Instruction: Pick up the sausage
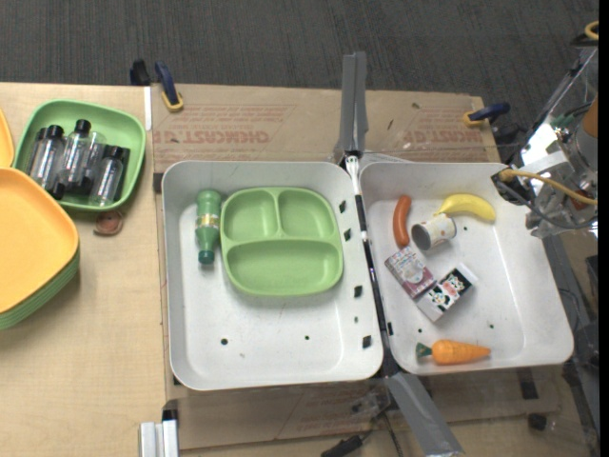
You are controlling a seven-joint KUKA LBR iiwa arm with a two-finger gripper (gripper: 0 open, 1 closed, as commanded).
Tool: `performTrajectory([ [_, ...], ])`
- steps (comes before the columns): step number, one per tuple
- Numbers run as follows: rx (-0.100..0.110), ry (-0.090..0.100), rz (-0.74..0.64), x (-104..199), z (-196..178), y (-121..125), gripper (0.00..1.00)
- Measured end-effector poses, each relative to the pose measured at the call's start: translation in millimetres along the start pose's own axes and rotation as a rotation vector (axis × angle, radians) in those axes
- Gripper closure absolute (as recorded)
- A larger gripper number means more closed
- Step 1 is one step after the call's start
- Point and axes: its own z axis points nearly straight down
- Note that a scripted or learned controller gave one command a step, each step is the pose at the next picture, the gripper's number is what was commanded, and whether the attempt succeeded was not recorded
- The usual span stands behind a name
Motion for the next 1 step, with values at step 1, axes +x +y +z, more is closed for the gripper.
performTrajectory([
  [1,0.001,-0.005,-0.004,-0.1,-7.4,-0.7,1.00],
])
